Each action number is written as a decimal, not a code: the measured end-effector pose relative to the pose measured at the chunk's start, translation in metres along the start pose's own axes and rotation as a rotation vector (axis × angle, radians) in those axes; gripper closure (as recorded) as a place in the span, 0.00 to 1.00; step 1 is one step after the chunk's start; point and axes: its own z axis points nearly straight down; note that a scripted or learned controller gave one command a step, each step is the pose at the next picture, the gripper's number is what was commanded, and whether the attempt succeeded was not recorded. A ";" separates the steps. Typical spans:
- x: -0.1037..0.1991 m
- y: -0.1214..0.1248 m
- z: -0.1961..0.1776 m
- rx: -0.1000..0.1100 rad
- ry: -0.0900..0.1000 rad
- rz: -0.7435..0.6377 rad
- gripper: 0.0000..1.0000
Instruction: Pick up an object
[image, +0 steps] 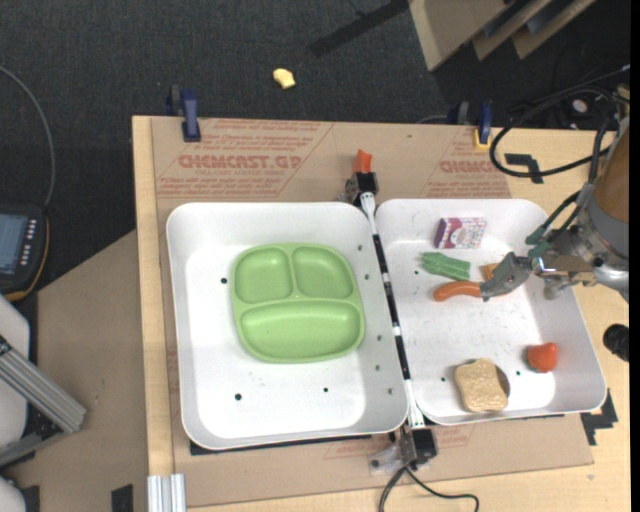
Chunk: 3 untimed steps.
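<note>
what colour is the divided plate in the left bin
Light green; the divided plate shows plainly in the camera view, lying in the left white bin.

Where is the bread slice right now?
The bread slice lies in the right bin, near its front edge, just left of the red tomato-like piece.

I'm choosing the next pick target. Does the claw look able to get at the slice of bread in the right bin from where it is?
Probably yes. The slice of bread lies flat near the front of the right bin, apart from the tomato, with nothing over it; the claw hangs over the same bin.
</note>
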 end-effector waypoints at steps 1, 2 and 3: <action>0.006 0.051 0.080 0.007 0.002 -0.002 0.00; -0.006 0.108 0.205 0.001 0.000 -0.002 0.00; -0.002 0.066 0.199 0.006 0.002 0.001 0.00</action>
